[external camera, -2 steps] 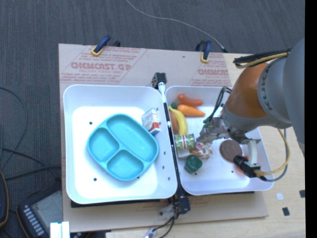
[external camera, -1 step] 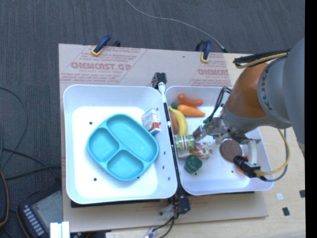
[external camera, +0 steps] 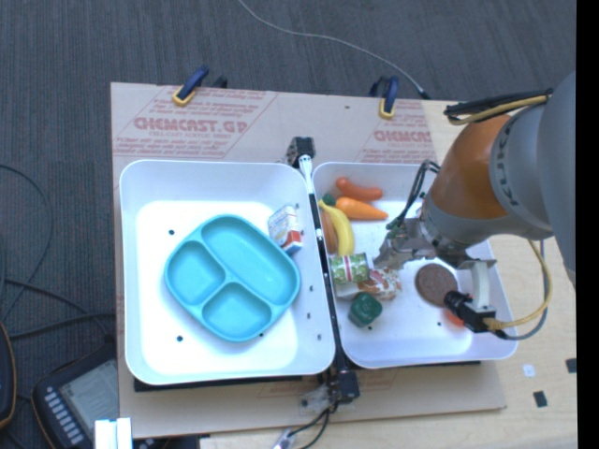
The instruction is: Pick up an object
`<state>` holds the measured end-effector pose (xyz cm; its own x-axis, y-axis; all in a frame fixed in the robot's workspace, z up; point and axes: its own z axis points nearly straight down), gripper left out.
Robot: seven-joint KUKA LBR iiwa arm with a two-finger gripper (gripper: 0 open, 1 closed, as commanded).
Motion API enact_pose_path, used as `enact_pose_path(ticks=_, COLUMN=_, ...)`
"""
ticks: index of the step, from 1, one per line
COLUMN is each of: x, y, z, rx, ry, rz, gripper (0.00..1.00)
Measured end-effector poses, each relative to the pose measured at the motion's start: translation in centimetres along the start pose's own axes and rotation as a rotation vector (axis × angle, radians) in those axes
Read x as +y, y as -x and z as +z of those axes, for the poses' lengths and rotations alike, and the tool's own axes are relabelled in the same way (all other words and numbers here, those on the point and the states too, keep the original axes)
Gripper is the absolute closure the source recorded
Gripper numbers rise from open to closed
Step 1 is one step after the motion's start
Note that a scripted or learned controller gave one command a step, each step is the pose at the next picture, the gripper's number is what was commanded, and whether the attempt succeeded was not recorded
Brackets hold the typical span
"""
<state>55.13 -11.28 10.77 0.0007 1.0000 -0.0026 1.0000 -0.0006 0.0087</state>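
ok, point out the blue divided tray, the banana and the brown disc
blue divided tray (external camera: 232,277): camera view, on the ridge where its compartments meet.
banana (external camera: 339,230): camera view, middle of its yellow body, right bin.
brown disc (external camera: 433,283): camera view, centre of its top face, right bin.

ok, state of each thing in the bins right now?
Blue plate: flat in the left bin, compartments bare.
Small carton: tipped against the plate's edge.
Banana: lying in the right bin by the divider.
Carrots: lying at the far end.
Can: on its side.
Pincer: low beside the can.
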Motion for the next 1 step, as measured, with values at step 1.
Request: enact_pose_path(ticks=1, x=-0.01, y=0.0, z=0.01, rx=0.0, ry=0.0, rz=0.0, gripper=0.0)
